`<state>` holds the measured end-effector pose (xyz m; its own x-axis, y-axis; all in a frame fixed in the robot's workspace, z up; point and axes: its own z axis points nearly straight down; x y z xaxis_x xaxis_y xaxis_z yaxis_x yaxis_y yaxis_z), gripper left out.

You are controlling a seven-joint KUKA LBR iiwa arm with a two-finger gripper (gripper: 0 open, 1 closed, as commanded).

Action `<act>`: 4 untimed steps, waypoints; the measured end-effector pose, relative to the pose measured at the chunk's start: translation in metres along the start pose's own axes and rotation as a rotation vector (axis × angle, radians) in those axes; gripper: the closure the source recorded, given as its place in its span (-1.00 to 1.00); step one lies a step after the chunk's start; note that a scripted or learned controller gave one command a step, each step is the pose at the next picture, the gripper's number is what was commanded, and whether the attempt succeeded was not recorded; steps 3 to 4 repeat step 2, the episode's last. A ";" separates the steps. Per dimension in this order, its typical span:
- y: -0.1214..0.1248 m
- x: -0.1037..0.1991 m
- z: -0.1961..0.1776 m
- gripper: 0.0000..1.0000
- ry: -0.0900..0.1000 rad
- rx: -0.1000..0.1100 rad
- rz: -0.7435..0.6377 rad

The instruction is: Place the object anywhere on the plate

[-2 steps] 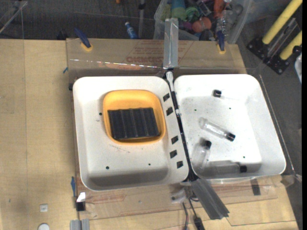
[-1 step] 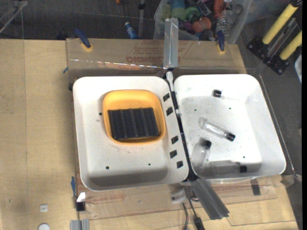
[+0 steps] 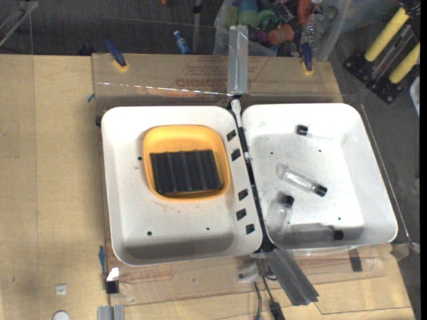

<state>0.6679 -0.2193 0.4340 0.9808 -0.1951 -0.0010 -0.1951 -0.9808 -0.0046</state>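
An orange-yellow plate (image 3: 180, 134) with rounded corners lies in the left bin (image 3: 123, 225), toward its back. A black ribbed rectangular object (image 3: 185, 171) rests flat on the plate and covers most of its front half. Nothing touches it.
The right bin (image 3: 347, 132) holds clear tubes with black caps: one (image 3: 301, 181) near the middle, one (image 3: 281, 209) by the divider, a small one (image 3: 302, 131) at the back. A black cap (image 3: 337, 234) sits at the front wall. A box of coloured toys (image 3: 280, 5) stands behind the bench.
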 end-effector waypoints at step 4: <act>-0.001 0.000 0.009 1.00 0.001 0.000 -0.002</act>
